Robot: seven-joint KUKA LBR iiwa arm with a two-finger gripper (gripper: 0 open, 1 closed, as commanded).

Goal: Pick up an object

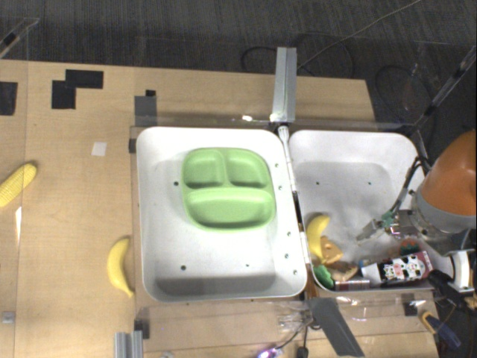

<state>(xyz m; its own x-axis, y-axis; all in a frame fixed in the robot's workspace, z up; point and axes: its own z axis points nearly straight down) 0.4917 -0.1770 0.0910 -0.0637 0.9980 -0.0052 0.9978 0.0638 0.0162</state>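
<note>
The right bin (350, 162) holds a cluster of objects in its front left corner. A yellow banana (317, 232) lies against the left wall, with a small brown item (332, 256) and a green item (322, 277) below it. A slim brown tube (350, 274) and a dark box with a printed label (402, 268) lie along the front wall. My gripper (381, 227) hangs low over the bin's right front part, just above the dark box and to the right of the banana. Nothing shows in its grasp.
The left bin (160, 200) carries a green divided plate (227, 187). The arm's orange band (453, 185) sits over the right bin's right rim. On the bench to the left lie a second banana (119, 267) and a yellow corn cob (16, 185). A metal post (285, 84) stands behind the bins.
</note>
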